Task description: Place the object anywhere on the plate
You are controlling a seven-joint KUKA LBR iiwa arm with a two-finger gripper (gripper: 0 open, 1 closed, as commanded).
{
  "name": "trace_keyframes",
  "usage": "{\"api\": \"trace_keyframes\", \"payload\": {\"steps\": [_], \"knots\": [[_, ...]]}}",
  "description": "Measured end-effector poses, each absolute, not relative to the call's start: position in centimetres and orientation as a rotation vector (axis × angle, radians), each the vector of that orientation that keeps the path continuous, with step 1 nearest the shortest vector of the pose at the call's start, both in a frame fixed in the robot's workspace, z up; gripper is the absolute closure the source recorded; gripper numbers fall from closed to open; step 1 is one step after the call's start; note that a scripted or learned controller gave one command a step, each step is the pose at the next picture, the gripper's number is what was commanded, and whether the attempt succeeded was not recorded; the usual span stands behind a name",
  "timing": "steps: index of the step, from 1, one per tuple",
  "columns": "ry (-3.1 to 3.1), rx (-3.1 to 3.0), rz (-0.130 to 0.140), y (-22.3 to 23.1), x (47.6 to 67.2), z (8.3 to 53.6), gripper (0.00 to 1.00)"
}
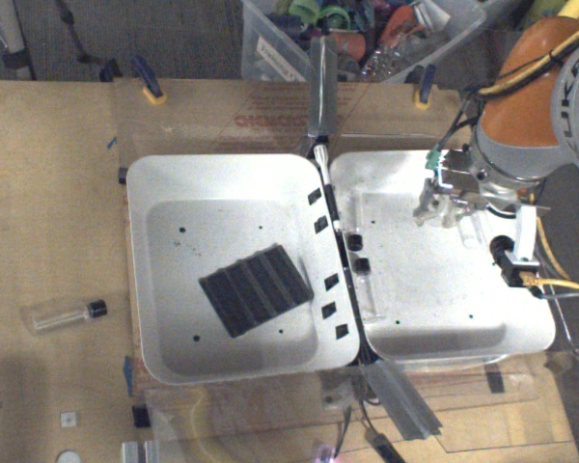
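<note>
The arm reaches in from the right and hangs over the upper right part of the right bin, its gripper pointing down toward the white floor near the back wall. In the left bin lies a dark, ribbed, flat slab, turned at a slant; I take this to be the plate, though it looks more like a grooved tray. Which thing is the object to be placed is hard to say: two small dark pieces sit near the right bin's left wall, beside the divider, and a clear vial with a dark cap rests on the bench well to the left of both bins. Nothing lies on the plate, so the task looks undone. If the step in hand is the pick, it would go best by lining the gripper squarely over the chosen piece before descending, since those pieces sit close to the wall and a slanted approach could strike the rim. As for the fingers, they appear pale and translucent against the white floor (the glare does not help), and I cannot tell how far apart they stand, nor whether anything sits between them.
</note>
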State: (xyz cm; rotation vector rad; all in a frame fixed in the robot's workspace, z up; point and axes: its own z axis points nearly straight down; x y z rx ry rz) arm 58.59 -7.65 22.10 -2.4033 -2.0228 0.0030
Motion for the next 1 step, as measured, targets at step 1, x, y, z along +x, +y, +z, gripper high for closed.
{"api": "trace_keyframes", "payload": {"steps": [1], "knots": [[-1.559, -2.723, 0.007, 2.35, 59.59, 18.36, 1.0]]}}
